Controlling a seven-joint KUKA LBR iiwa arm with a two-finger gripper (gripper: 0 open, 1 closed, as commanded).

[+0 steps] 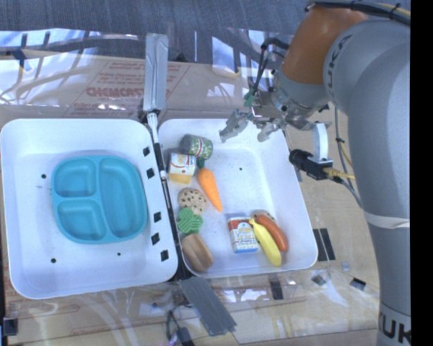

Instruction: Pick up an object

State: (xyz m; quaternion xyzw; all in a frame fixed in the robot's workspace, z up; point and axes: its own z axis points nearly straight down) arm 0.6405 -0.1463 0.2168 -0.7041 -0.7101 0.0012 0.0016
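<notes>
Bread roll lies closest to the near edge of the right bin, at its near left corner; nothing has left that bin yet. Contents as they lie: green ridged piece and cookie up the left wall, small yellow carton and green can toward the far left corner, carrot slanting toward the middle, juice box, banana and hot dog grouped near the near right corner. Left bin carries a blue divided tray. Gripper hangs over the far edge of the right bin, near its middle, to the right of the can. Fingers stand apart with nothing between them. Judgement: task at the approach stage, no grasp made. Every candidate object rests on the bin floor. Left to do: choose a target (can and carrot are the nearest), descend, close on it, lift it off the floor. Can lies on its side near the carton, so a grasp there may be crowded.
</notes>
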